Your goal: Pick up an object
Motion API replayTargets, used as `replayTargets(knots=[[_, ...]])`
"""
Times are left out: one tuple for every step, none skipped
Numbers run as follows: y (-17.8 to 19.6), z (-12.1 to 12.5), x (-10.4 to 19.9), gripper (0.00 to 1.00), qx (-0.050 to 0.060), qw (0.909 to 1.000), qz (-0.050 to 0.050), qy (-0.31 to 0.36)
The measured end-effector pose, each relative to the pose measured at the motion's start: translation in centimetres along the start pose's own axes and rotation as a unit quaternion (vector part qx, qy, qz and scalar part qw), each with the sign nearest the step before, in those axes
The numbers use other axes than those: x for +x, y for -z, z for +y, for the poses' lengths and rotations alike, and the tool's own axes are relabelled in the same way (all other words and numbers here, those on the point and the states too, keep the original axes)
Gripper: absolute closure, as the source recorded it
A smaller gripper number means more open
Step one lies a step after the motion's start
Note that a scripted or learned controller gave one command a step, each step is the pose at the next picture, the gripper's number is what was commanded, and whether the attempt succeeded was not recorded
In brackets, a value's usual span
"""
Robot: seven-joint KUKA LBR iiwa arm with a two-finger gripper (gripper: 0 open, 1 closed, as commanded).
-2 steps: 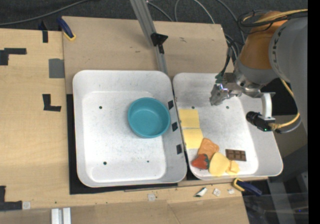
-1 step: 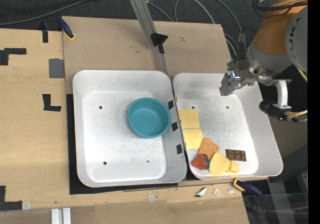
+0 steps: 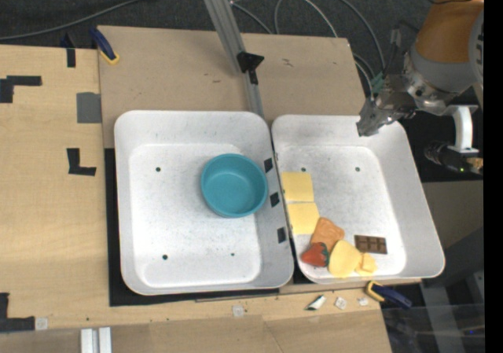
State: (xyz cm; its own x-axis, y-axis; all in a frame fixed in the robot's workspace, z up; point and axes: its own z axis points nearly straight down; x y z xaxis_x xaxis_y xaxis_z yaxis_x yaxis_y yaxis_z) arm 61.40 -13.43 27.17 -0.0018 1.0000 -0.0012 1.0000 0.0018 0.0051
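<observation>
Right now, gripper [image 3: 371, 125]: I see it over the back right corner of the right bin, dark and pointing down and to the left; I cannot tell its state from this angle.
Arm [image 3: 448, 37]: I see it coming in from the right, orange band above the grey wrist, with cables trailing behind it.
Right bin [image 3: 393, 163]: white and shallow; everything in it sits along the near and left part, well apart from the gripper.
Yellow squares [image 3: 299, 200]: I count two flat pieces, one behind the other, touching, close to the left wall.
Orange piece [image 3: 328, 230]: just in front of the squares, with a red piece [image 3: 314, 255] touching it on the near side.
Yellow lumps [image 3: 350, 259]: beside the red piece, near the front rim.
Brown bar [image 3: 370, 244]: flat, just behind the yellow lumps.
Left bin [image 3: 149, 186]: holds a blue bowl [image 3: 233, 185], upright, right of centre.
Surface [image 3: 47, 186]: tan board with black tape marks at left.
</observation>
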Motion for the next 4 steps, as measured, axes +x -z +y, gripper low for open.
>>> replayTargets(knots=[[0.2,0.5,5.3,1.00,0.003,1.0000,0.001,0.002],[0.0,1.0,10.6,1.00,0.003,1.0000,0.001,0.002],[-1.1,1.0,14.8,1.00,0.004,1.0000,0.001,0.002],[-1.9,0.4,20.0,1.00,0.004,1.0000,0.001,0.002]])
